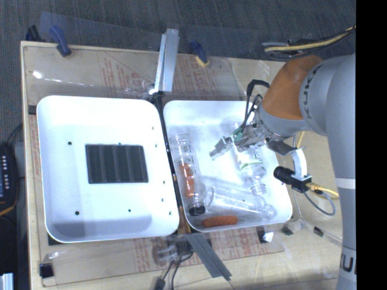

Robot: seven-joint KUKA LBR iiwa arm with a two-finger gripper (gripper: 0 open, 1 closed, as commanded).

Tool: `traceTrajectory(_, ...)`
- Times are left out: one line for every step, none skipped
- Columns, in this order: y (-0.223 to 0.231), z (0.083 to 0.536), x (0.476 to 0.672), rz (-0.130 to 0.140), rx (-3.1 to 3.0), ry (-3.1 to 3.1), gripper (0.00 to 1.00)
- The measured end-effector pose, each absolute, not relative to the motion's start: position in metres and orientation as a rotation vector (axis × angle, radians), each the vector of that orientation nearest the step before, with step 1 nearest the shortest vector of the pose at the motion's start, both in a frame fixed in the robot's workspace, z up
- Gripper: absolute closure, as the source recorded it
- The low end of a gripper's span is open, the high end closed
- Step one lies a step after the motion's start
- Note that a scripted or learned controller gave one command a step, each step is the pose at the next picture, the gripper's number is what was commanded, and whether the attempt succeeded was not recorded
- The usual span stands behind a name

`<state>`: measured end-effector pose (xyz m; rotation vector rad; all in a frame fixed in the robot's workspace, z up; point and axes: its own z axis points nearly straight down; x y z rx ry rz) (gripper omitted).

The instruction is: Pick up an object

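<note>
In right bin (278, 110) | pincer (222, 148) over clear bottles (253, 165) | grip state unclear — bottles' outlines blurred

We see two bins (60, 116) of smooth, glossy white plastic; clear, shiny plastic bottles (184, 156); a matt grey arm (329, 101) with its glossy orange band (290, 86); and a bare wooden bench (91, 62).

Bright overhead light, washed-out whites, slightly soft focus.

Both white bins (100, 110) glare so strongly that their walls lose detail, with a grey shadow pooling along the left bin's lower edge. The dark floor across the top of the frame stays dim. Clear bottles (242, 201) in the right bin blur into the white, edges hard to trace.
</note>
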<state>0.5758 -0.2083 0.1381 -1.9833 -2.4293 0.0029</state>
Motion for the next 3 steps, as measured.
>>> traceTrajectory(-0.2085,0.1534,0.5674,0.003,-1.946,-2.458,0.0)
traceTrajectory(-0.208,0.1633,0.5679,0.005,-1.941,-2.461,1.0)
traceTrajectory(-0.2081,0.1633,0.5679,0.005,-1.941,-2.461,0.0)
